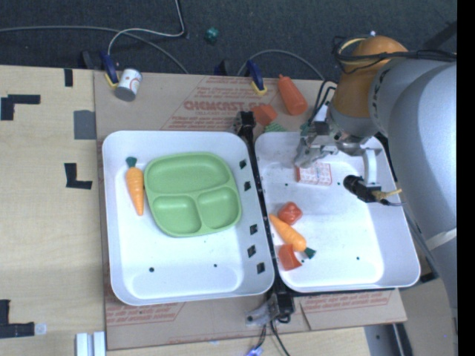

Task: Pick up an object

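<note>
My gripper (307,153) hangs low over the back left of the right bin (386,251). It sits just above and left of a small red-and-white checkered item (317,173) lying on the bin floor. Whether it touches that item I cannot make out. Further forward in the same bin lie a red lumpy piece (290,213), an orange carrot (289,233) with a green tip, and a red chunk (288,257). In the left bin (119,265) a green divided plate (194,193) rests beside another carrot (135,188).
Behind the bins on the cardboard lie an orange carrot-like toy (292,95), a smaller orange piece (265,114) and a white can (128,84). Blue clamps (257,86) grip the cardboard's back edge. The arm's grey body (427,139) covers the right bin's far right side.
</note>
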Motion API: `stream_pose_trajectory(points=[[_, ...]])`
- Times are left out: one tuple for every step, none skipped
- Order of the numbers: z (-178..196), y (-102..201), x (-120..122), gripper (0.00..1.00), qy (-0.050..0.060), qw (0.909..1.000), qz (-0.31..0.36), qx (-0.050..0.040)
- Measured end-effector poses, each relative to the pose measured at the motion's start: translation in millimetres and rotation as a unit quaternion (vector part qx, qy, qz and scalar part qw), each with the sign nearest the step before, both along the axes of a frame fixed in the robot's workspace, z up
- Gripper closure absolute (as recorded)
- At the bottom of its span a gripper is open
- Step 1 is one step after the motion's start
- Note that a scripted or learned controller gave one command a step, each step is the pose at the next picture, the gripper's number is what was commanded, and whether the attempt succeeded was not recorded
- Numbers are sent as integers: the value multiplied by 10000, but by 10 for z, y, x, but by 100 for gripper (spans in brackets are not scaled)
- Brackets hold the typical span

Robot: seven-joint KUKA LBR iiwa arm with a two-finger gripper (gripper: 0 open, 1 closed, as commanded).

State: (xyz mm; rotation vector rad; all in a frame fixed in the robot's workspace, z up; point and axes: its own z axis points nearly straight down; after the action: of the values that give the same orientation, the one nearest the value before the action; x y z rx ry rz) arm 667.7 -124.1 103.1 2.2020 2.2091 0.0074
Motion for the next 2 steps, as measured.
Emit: stream_pose_trajectory(points=[[3,0,1,0,-2,10000,0,-1],[105,5,5,100,-4,10000,7,0]])
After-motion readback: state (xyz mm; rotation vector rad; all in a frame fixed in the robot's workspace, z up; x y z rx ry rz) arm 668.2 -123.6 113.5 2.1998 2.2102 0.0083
